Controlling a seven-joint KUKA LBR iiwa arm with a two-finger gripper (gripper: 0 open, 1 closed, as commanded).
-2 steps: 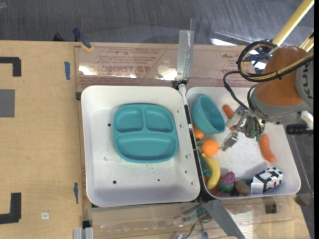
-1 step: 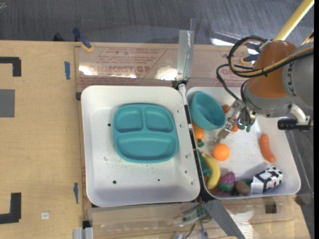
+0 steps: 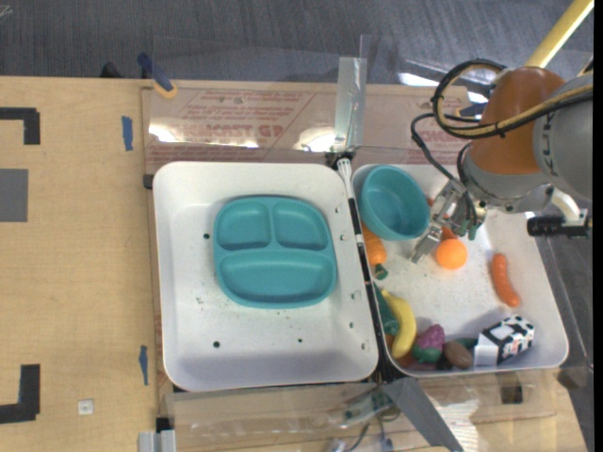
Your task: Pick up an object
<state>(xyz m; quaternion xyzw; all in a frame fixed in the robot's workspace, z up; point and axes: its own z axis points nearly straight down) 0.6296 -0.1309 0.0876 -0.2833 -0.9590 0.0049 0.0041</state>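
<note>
My gripper (image 3: 433, 241) hangs low in the right bin (image 3: 551, 332), just right of the teal bowl (image 3: 394, 201). An orange ball (image 3: 452, 255) lies right beside the gripper's tip, touching it or nearly so; I cannot see it held. An orange carrot-like piece (image 3: 505, 280) lies further right. Along the bin's front sit a yellow banana (image 3: 403, 321), purple grapes (image 3: 431, 342), a brown lump (image 3: 460, 353) and a black-and-white cube (image 3: 509, 337). A small orange item (image 3: 375, 250) rests by the bin's left wall.
The left bin (image 3: 179, 281) holds a teal divided plate (image 3: 274, 250). A raised divider (image 3: 360, 281) separates the two bins. The arm and its cables (image 3: 513, 130) hang over the right bin's back right corner.
</note>
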